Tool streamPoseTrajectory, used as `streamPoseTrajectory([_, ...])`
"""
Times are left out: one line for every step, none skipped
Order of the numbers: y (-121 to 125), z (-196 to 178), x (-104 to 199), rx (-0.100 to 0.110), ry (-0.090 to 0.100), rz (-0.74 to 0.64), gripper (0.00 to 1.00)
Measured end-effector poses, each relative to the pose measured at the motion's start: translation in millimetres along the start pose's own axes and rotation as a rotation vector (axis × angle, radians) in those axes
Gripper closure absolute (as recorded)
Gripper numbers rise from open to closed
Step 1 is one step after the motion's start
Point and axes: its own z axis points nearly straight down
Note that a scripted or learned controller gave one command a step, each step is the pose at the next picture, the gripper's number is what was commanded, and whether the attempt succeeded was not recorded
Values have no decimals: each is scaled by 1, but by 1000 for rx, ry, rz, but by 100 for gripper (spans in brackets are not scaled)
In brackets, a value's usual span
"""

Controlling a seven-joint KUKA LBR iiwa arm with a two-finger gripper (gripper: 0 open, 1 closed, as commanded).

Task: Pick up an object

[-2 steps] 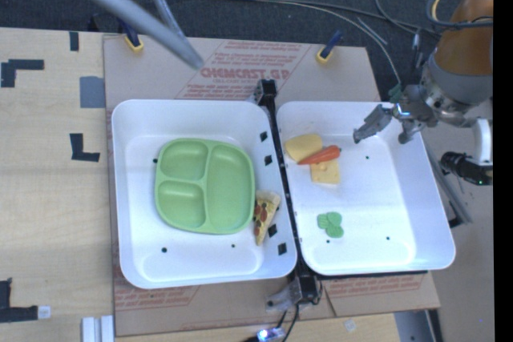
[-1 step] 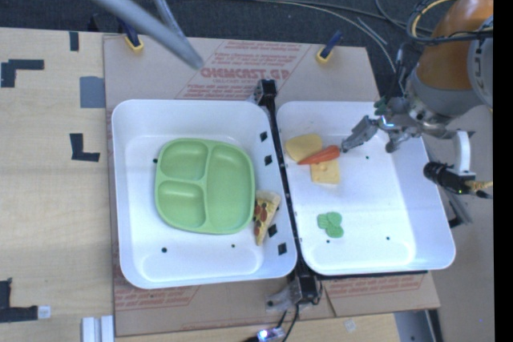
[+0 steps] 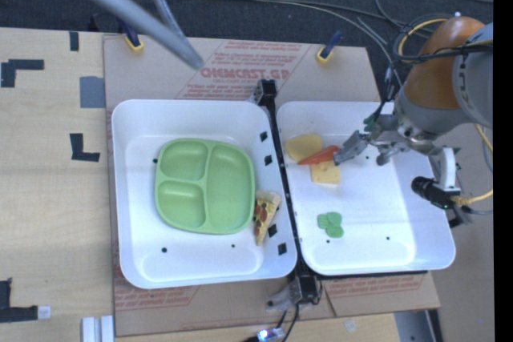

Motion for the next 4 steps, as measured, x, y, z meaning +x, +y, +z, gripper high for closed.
streamPoseTrajectory([3, 60, -6, -2, 1, 1, 0])
streamPoseTrajectory([5, 44, -6, -10, 1, -2, 100])
streamPoseTrajectory([16, -6, -4, -9, 0, -1, 100])
streamPoseTrajectory([7, -61, -6, -9, 0, 0, 100])
